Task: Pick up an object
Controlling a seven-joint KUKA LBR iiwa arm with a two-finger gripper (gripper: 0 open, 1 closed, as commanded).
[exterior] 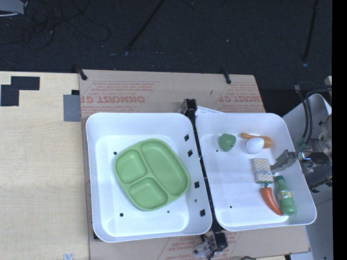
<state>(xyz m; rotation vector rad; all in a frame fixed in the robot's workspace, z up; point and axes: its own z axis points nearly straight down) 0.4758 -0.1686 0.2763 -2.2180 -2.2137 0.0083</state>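
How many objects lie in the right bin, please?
6. A green lump and a white egg with an orange piece behind it lie at the far side; a patterned block, a carrot and a green bottle lie near the right wall.

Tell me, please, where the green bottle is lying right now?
The green bottle lies in the right bin, near its right wall toward the front, beside the orange carrot and just below the patterned sponge.
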